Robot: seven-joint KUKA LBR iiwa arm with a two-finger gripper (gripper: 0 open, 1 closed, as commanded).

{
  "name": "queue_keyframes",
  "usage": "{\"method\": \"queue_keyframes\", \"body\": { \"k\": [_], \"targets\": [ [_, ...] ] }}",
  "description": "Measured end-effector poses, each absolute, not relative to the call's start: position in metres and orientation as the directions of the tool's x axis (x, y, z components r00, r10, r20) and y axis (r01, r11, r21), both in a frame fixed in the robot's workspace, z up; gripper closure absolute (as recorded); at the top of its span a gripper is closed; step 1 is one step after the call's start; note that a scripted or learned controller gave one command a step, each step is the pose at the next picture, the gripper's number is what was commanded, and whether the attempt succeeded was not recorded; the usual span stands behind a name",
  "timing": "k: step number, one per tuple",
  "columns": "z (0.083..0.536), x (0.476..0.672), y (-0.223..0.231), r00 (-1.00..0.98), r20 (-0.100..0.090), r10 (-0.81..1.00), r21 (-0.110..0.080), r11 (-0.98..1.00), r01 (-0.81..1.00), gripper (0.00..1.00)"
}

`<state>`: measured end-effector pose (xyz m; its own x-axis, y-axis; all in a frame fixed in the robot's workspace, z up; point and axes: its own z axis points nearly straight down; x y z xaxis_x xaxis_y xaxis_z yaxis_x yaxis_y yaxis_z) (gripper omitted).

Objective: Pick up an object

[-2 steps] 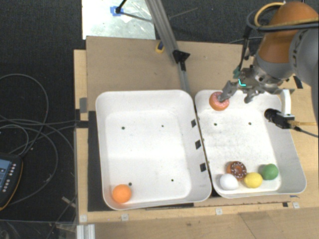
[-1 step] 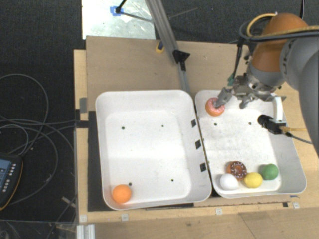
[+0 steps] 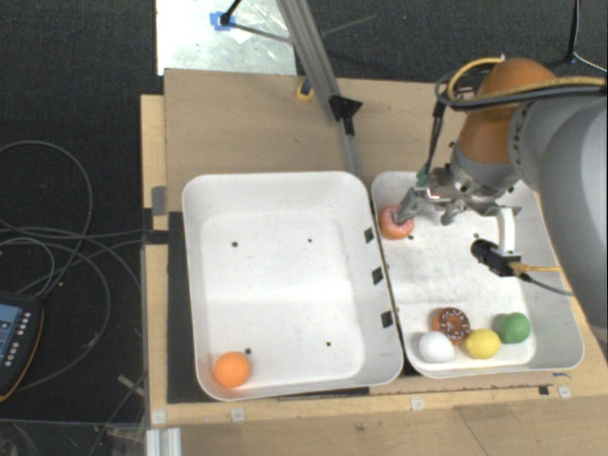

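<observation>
White plastic, smooth and shallow with rounded corners: two bins lie side by side on the brown bench. Nearest, at the lower left of the frame, one orange ball sits alone in a corner of the left bin. In the right bin, along the bottom edge, I count four small things in a cluster: a white ball, a yellow ball, a green ball and one brown ring-shaped doughnut with speckled icing. Farther up, at that bin's upper left corner, lies one pink doughnut. My gripper is down right at it, touching or just over it; whether my fingers are spread or pinching I cannot tell.
</observation>
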<state>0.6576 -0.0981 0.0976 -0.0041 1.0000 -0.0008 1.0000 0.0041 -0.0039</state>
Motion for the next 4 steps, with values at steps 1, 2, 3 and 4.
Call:
{"method": "queue_keyframes", "body": {
  "k": [1, 2, 3, 4],
  "targets": [
    [0.092, 0.658, -0.101, -0.002, -0.004, 1.000, 0.000, 0.002, 1.000, 0.00],
    [0.104, 0.659, -0.100, -0.004, -0.004, 1.000, 0.003, 0.004, 1.000, 1.00],
    [0.150, 0.666, -0.097, -0.006, 0.000, 1.000, 0.007, 0.006, 1.000, 1.00],
    [0.205, 0.668, -0.097, -0.006, -0.001, 1.000, 0.008, 0.006, 1.000, 1.00]
  ]
}}
